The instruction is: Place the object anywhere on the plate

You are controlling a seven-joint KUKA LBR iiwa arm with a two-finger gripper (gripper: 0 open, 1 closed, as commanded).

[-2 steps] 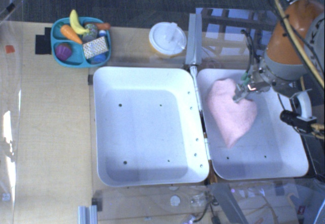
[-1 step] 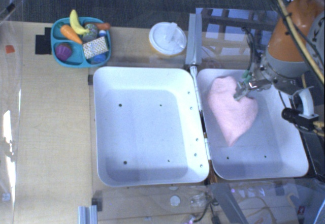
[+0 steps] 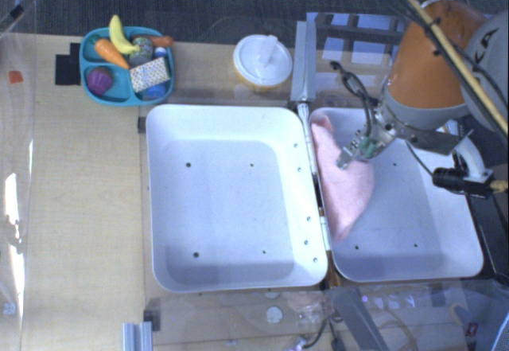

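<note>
Pink cloth (image 3: pixel 343 182) draped at right bin's (image 3: pixel 445 262) nine o'clock wall; gripper (image 3: pixel 354 152) at cloth's twelve o'clock edge, finger state indiscernible.

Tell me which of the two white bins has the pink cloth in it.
The right bin, the one under the arm: the pink cloth lies along its left wall, beneath the hand. The left bin holds no cloth.
</note>
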